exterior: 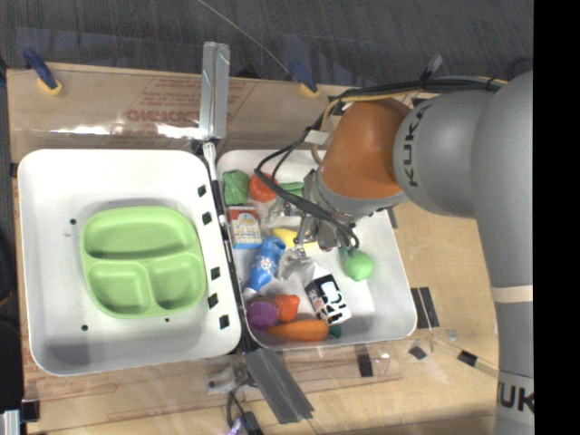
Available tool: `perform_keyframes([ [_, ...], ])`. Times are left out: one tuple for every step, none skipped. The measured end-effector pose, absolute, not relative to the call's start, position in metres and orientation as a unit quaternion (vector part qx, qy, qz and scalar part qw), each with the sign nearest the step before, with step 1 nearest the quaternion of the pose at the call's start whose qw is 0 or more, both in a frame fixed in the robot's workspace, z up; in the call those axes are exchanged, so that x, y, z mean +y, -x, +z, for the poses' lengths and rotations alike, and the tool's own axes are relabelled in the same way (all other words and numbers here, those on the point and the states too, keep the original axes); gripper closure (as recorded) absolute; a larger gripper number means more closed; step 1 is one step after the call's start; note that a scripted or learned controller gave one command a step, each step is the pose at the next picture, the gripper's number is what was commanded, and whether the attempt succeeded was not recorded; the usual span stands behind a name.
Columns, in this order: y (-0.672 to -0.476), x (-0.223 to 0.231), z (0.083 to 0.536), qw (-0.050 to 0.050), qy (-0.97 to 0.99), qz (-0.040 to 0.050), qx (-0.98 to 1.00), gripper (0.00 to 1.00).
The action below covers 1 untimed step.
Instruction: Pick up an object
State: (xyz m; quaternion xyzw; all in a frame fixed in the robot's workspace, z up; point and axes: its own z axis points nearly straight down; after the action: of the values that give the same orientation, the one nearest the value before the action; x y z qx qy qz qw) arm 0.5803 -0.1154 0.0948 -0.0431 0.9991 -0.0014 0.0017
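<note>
Orange-banded arm (362, 152) has my gripper (304, 234) low over mid right bin (394, 279), amid toys near the blue bottle (265, 265). Can't tell its state. Reach step, I reckon; next needs clean descent, then close & lift.

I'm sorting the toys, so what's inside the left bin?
The left bin holds a green divided tray. The tray's compartments look bare; whatever lies beneath the tray is covered.
</note>
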Motion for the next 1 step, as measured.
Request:
perform_keyframes([
  [-0.5468,-0.0995,0.092,0.0,0.048,0.0001,0.999,0.0],
])
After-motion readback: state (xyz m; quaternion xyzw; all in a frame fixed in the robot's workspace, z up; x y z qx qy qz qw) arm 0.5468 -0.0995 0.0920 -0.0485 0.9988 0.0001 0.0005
